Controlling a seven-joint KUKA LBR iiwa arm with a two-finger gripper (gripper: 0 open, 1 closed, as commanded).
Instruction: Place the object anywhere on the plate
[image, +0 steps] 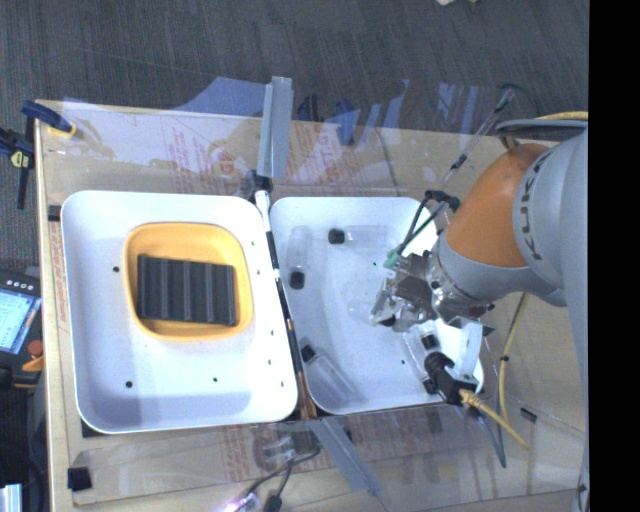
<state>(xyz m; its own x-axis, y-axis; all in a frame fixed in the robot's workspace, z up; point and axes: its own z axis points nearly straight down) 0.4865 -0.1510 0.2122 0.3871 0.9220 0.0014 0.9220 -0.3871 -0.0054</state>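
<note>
The object to be moved is hard to pick out — nothing in the right bin (340, 380) reads clearly as it, beyond two small dark bits near that bin's left side. The plate (190, 245), yellow with a dark ribbed centre, sits in the left bin (100, 390). The gripper (400, 305) hangs low over the right bin's right part (whether it grips anything cannot be told). Probably best: confirm a hold first — then carry across and release over the plate's middle.
</note>
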